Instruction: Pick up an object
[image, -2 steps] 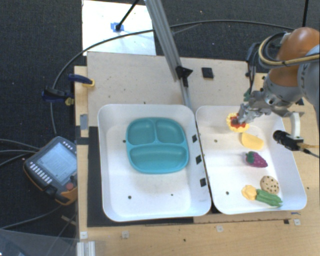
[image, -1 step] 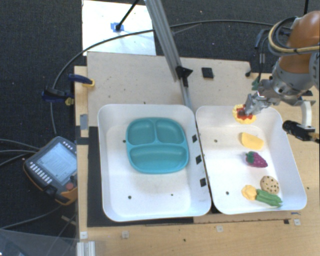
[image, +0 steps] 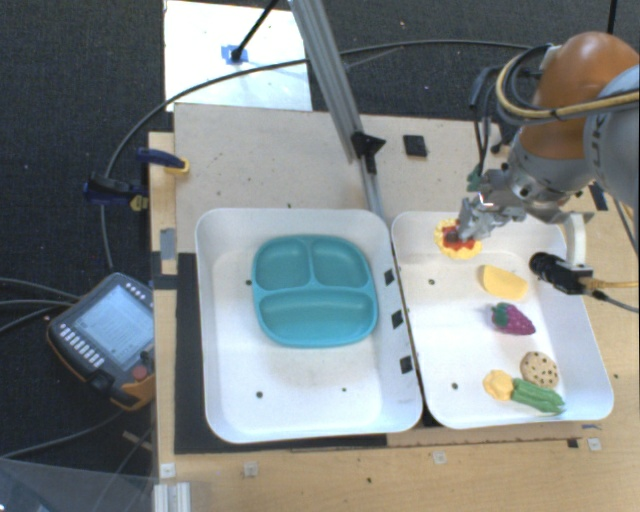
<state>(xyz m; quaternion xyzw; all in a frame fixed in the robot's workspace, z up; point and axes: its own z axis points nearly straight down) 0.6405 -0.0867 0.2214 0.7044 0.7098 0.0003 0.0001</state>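
My gripper (image: 466, 230) reaches down into the far left corner of the right bin (image: 440, 330). Its tips sit right on a small yellow and red toy food piece (image: 461, 246). The fingers are hard to make out from this angle. Further along the right bin lie a yellow wedge (image: 503, 282), a purple berry with a green top (image: 511, 318), a speckled cookie (image: 539, 369), a small yellow lump (image: 498, 384) and a green pod (image: 538, 397).
A teal divided plate (image: 315, 290) lies in the left bin (image: 230, 330). A grey pole (image: 335, 80) slants across the back of the bench. Cables and a teach pendant (image: 105, 335) lie off the left side.
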